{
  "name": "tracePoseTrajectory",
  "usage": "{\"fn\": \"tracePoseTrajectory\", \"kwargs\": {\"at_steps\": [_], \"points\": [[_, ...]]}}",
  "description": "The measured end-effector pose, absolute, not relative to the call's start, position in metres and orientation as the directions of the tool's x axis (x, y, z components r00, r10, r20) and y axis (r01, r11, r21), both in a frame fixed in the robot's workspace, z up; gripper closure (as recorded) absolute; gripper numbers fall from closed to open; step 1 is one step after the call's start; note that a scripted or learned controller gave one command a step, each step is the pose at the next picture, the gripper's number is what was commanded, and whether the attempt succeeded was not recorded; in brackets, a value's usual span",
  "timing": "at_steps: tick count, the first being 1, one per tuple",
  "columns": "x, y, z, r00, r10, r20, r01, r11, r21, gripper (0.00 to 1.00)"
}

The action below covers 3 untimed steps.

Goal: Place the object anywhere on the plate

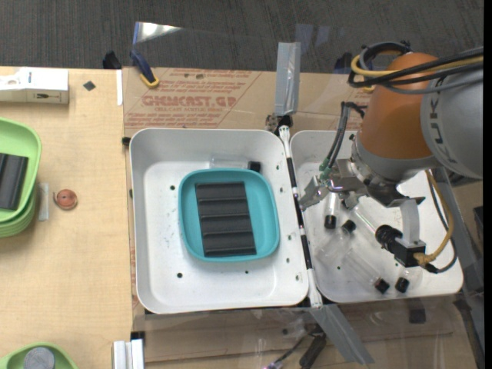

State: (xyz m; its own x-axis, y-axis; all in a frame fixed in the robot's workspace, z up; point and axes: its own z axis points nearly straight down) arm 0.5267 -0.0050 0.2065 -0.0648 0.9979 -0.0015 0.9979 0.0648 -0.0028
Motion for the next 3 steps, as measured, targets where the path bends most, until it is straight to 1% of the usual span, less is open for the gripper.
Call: {"fn": "tracePoseTrajectory", "kwargs": {"at_steps": [1,2,3], "points": [[0.499,0.067,0.247,-0.029,1.0,-0.002,1.0,0.029,-0.003,0.0],[0.484,-0.012,0.248,0.033,0.999,-0.002,0.999,-0.033,-0.005,0.0],[0.477,0.035,0.19,0.013,1.0,-0.002,1.0,-0.014,-0.005,0.0]]}}
